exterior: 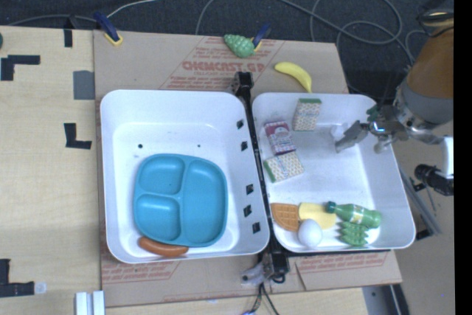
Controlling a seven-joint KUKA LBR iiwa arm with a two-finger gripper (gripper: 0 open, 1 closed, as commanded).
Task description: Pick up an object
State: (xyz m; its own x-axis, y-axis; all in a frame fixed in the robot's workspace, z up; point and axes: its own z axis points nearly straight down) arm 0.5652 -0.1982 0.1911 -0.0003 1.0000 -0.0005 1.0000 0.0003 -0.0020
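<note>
Small boxes left of fingers, toy food below.

I see three small boxes lying flat in the right bin's upper left; along its near edge sit a white egg, green bottle and orange piece.

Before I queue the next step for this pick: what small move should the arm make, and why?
Probably ease the two-finger gripper leftward toward the small speckled tan box in the right white bin. The gripper sits over bare bin floor near the right wall, holding nothing, and that box looks nearest.
</note>
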